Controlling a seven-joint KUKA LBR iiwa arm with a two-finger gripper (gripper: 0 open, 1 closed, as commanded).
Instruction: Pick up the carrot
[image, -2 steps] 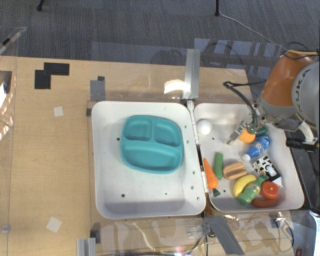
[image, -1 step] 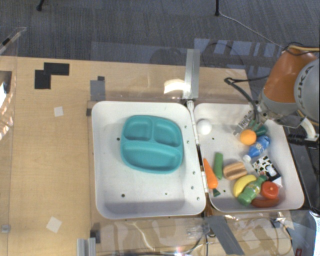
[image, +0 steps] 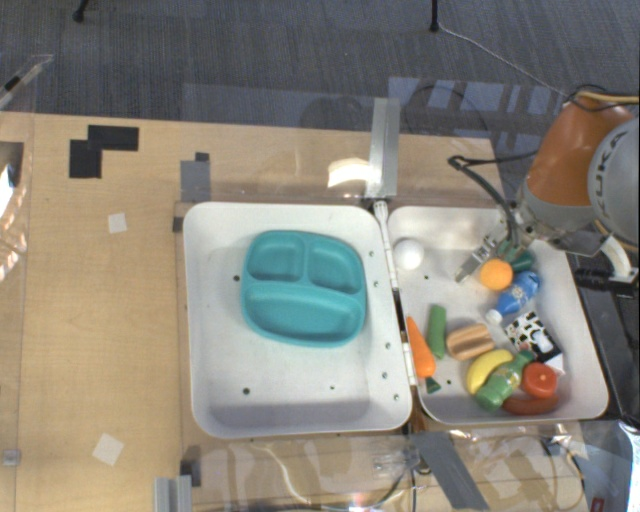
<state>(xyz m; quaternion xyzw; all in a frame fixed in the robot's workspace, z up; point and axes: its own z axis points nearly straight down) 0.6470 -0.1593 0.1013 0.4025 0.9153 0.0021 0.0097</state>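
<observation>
one carrot (image: 419, 350), right bin (image: 590, 390) — no legible labels

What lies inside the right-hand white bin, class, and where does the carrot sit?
The right bin holds the carrot by its left wall, a white ball, banana and other toys. Whatever lies beneath the pile is covered.

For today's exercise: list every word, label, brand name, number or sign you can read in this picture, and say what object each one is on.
"UK": partial grey lettering on the arm's casing at the right edge; the rest is cut off.
Blue bottle: white patch, no legible print.
Black-and-white patterned carton: markings too small to read.
Nothing else legible.
</observation>
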